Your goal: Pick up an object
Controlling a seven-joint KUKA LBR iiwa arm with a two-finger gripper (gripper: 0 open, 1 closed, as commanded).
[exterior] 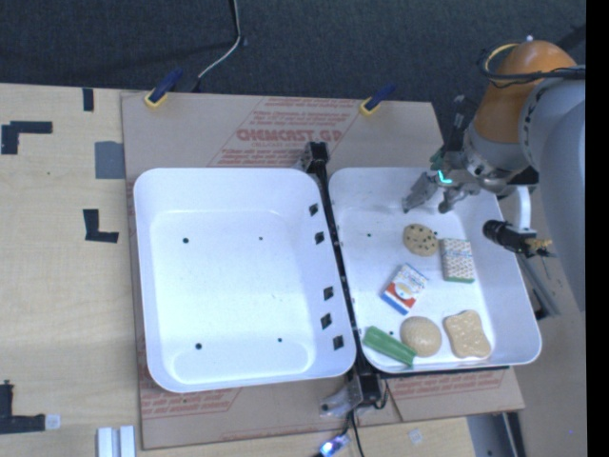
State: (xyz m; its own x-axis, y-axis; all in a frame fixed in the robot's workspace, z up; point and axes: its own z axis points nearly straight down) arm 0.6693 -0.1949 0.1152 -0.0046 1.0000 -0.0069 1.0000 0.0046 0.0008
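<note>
My gripper [431, 199] hangs over the far part of the right bin [366, 198], fingers spread open with nothing between them. Just below it lies a round speckled cookie [420, 239]. Beside the cookie sits a pale sponge-like block with a green edge [458, 260]. Nearer the front are a small white, blue and red packet [406, 287], a tan round bun [421, 335], a tan bread slice [468, 334] and a green oblong piece [389, 345].
The left bin [228, 274] adjoins the right one along a black-clipped divider [328, 246]. Both rest on a cardboard sheet [285, 131]. The grey arm with its orange band [519, 74] comes in from the right. A black cable [224, 27] runs at the back.
</note>
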